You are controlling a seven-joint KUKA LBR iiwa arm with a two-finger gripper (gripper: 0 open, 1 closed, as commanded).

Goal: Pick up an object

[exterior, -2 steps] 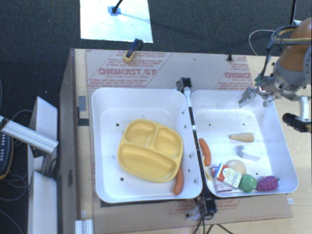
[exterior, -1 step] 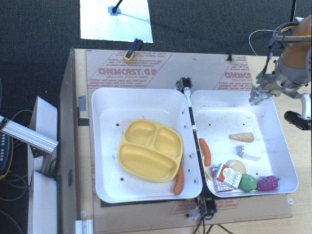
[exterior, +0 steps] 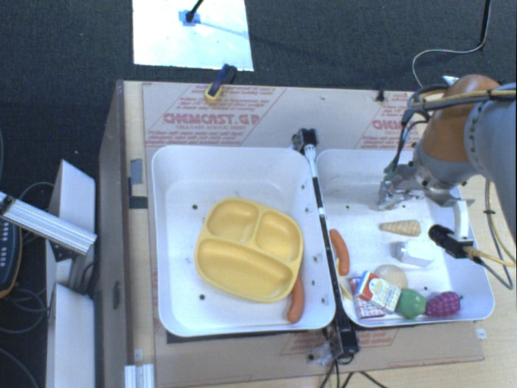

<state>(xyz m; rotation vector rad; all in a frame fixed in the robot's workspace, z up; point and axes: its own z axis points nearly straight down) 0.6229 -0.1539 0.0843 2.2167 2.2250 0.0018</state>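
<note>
The gripper [exterior: 389,198] hangs low over the right bin [exterior: 355,172], nothing seen between its fingers; their spacing cannot be told. The cone [exterior: 401,228] lies just below it. Step judged: approach. Next: descend squarely onto the cone and close.

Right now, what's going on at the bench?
The arm reaches in over the right bin, its end effector low near the bin's back, just above a cone-shaped toy. Nothing shows between its fingers, so no pick yet. More toys sit toward the bin's front: a sausage, a small carton, a green piece and a purple grape bunch. The left bin holds a yellow divided tray with another sausage beside it.
</note>
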